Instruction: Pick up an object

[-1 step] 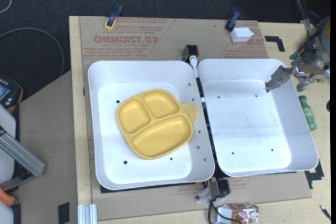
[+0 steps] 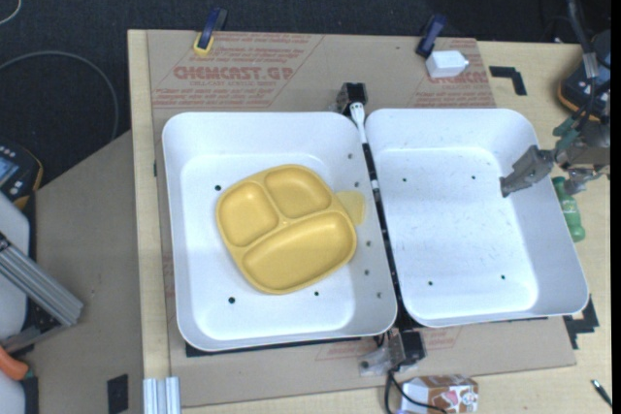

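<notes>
A yellow three-compartment plate lies tilted in the left bin, filling most of its floor. A small pale yellow piece pokes out from under the plate's right edge. My gripper reaches in from the right and hangs over the right side of the right bin, far from the plate. Nothing shows between it and the bin floor, and I see nothing held.
A green cylinder lies along the right bin's right rim, just below the gripper. A white block and blue clamps sit on the cardboard behind the bins. A black strip runs between the bins.
</notes>
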You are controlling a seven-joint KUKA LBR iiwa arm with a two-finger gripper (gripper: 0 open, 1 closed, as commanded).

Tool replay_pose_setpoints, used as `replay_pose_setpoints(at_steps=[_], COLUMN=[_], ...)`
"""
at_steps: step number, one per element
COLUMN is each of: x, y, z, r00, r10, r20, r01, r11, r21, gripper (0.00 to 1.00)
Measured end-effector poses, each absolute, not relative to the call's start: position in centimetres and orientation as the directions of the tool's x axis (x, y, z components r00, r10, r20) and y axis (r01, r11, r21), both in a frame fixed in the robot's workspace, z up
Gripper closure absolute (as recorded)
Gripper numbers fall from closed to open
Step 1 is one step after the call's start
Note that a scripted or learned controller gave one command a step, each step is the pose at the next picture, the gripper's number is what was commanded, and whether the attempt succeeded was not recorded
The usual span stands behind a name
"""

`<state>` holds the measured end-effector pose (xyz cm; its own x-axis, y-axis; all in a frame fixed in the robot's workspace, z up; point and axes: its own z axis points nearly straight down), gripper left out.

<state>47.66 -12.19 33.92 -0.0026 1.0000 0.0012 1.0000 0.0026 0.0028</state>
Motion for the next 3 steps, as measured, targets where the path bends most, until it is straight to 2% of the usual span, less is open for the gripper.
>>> replay_pose_setpoints(at_steps=[1,2,3], x=[48.1,48.0,48.0], y=[-4.1,3.2,2.8], z=[42.3,47.6,48.4], r00=[-0.01,-0.009,-0.001], r10=[1.0,1.0,1.0], r20=[0.001,0.002,0.0], r01=[1.0,1.0,1.0], r11=[0.01,0.009,0.001], r21=[0.012,0.009,0.005], gripper=[0.0,0.0,1.0])
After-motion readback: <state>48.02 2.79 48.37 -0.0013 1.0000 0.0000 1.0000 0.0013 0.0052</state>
